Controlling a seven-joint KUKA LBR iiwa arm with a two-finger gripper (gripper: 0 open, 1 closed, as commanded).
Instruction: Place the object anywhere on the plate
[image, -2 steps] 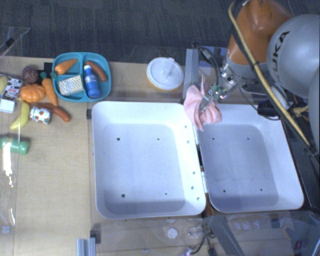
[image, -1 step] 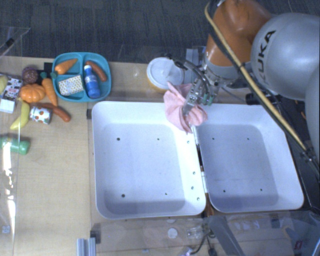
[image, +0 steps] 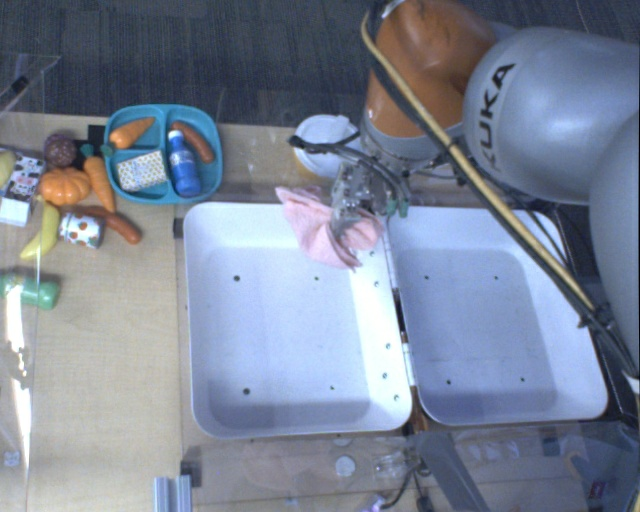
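Gripper is pinching the pink cloth, fingers closed on it. Cloth is hanging over the left bin's top-right corner.

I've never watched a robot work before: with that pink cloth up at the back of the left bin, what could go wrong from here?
1. The pink cloth is limp and hangs loosely below the gripper, so it could slip away.
2. The blue divided plate already holds toy food and a small blue bottle; the cloth might knock them.
3. The cloth drapes over the left bin's rim and may snag.
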